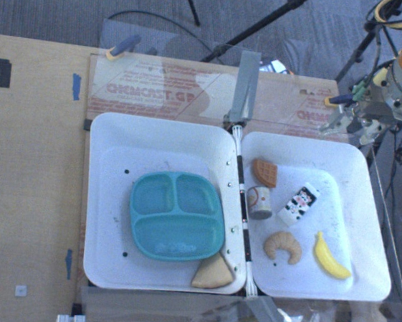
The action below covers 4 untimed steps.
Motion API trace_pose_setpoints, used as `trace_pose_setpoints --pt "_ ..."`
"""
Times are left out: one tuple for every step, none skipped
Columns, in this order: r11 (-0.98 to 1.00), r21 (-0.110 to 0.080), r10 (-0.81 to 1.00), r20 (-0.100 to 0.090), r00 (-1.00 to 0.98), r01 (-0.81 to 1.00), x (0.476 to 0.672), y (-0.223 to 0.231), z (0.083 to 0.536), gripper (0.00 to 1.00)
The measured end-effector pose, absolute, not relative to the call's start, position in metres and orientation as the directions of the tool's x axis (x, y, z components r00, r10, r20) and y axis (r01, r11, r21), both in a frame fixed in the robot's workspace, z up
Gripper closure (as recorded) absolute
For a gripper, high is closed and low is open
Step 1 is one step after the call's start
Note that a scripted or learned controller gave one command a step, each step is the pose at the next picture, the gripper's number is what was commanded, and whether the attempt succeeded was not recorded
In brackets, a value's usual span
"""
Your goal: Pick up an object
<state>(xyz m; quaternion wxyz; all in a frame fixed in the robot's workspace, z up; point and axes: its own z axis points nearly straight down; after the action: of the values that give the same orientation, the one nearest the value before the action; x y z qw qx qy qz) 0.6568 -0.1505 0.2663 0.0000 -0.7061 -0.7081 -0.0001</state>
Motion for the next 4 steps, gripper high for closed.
trace_pose_setpoints --pt "0.105 0.013 0.994 -0.004 -0.105 0.994 0.67 -0.124 0.102 0.0" --pt "0.171 0.025 0.985 -0.005 -0.171 0.985 0.623 -0.128 0.097 0.0" --pt "0.179 0.025 0.984 -0.007 -0.179 0.984 0.593 -0.114 0.096 0.0" --pt "0.184 0.026 0.983 -0.006 -0.184 0.983 0.575 -0.118 0.096 0.0"
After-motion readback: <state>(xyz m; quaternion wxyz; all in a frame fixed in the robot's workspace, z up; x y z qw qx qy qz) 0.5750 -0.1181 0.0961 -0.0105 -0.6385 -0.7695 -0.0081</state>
